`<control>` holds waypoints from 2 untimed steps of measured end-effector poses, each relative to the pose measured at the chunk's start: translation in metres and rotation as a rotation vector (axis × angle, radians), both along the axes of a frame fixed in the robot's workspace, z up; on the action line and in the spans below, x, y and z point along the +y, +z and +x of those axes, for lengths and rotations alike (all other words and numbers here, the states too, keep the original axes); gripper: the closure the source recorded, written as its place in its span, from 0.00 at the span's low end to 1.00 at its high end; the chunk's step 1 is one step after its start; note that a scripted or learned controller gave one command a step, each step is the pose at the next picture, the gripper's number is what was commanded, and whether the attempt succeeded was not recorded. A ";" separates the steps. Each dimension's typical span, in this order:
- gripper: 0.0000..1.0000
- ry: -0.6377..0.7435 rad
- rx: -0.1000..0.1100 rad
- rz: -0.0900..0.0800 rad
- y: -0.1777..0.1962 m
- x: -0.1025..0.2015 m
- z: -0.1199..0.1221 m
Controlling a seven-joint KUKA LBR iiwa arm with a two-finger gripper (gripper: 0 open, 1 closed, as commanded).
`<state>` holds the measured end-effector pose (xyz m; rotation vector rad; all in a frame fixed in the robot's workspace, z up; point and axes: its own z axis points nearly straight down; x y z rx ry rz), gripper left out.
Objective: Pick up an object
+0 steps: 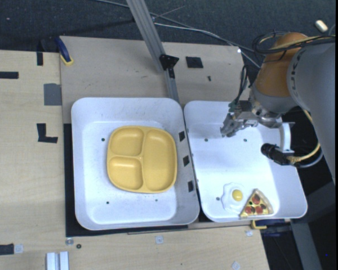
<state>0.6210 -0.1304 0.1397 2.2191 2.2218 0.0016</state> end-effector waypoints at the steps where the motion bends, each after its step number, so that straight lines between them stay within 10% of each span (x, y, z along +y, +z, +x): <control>1: 1.00 0.001 -0.002 -0.001 0.054 -0.005 0.010; 2: 1.00 0.001 -0.002 -0.001 0.099 -0.012 0.012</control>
